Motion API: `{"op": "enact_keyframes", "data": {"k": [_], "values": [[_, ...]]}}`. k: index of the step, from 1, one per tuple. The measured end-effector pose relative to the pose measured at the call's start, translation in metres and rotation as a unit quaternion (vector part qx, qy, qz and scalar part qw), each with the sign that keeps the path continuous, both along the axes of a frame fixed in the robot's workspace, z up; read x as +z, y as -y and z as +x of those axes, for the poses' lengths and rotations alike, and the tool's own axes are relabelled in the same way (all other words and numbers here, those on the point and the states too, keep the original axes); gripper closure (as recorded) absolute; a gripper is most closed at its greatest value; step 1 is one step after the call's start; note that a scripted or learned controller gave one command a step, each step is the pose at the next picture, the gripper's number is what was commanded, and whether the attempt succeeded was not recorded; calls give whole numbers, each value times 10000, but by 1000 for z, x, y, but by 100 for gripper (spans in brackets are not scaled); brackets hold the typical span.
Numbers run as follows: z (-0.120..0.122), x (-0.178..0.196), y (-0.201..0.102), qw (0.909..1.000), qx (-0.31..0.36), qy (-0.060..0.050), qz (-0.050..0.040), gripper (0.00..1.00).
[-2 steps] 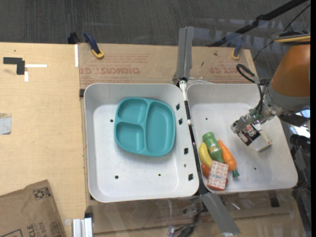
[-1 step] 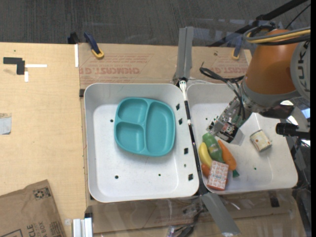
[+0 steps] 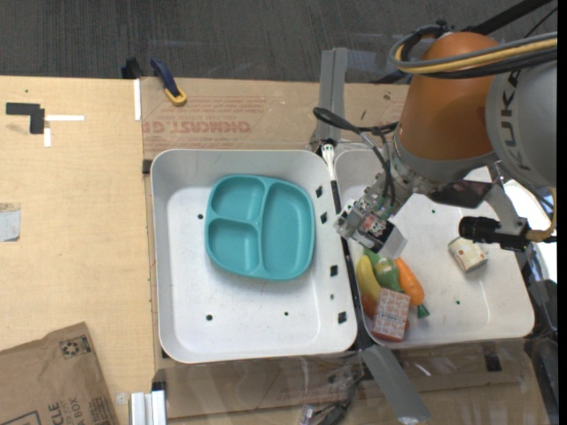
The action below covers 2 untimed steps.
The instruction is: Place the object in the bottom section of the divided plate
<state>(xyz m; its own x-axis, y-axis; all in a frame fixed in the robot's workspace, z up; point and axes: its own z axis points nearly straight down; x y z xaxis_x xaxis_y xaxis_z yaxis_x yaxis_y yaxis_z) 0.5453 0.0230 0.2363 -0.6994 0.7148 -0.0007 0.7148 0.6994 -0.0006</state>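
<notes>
Orange arm band point(image 3: 452, 96) nearest; jaws point(image 3: 368, 224) above toy food pile point(image 3: 390, 295), state unclear; teal plate point(image 3: 261, 227) left bin.

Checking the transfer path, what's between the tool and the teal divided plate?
In the camera view, just the bins' adjoining white rims separate tool from teal divided plastic plate.

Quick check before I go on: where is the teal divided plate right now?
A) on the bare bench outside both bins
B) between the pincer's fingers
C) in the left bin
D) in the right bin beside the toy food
C: the teal divided plate lies flat in the left bin, while the pincer hangs over the toy food in the right bin.
</notes>
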Motion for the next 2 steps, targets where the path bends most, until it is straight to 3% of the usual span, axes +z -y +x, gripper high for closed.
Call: {"op": "enact_keyframes", "data": {"k": [1,2], "values": [[25,5,-66,9986,532,-5,-2,100],[26,5,-66,9986,531,-4,-2,0]]}}
